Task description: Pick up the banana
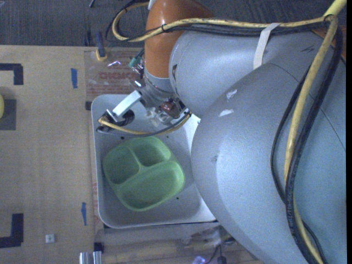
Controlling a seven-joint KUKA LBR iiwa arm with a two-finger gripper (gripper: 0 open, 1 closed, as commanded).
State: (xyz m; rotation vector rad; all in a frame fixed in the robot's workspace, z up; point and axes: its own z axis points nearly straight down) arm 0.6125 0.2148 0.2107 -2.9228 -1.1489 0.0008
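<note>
- Hand [163, 110] check, anyone? My view of it is rubbish from up here.

- You're not missing much. Your hand is parked over the top end of the white bin [102, 205], tucked right under the orange band [165, 21]. Open or closed, I honestly can't tell. The wrist blocks that part from this angle.

- Fair. And the banana?

- Can't tell you where the banana is either. Your arm [264, 147] is huge in this shot and covers the whole right side of the desk [44, 158], so whatever's under it is hidden. What you can see in the bin is 1 green plate [144, 174] with 3 compartments: 2 small ones toward the hand and 1 big one on the far side. It lies flat on the bin floor, just below the hand in the picture.

- Anything yellow at all?

- There's 1 yellow bit [1, 106] at the far left edge, on the desk, well apart from the bin and the hand. It's cut off by the frame and sits by a grey patch [9, 117], so I can't tell what it is. Other than that you've got blue tape [73, 77] and black corner marks [13, 73] on the tan desk top.
</note>
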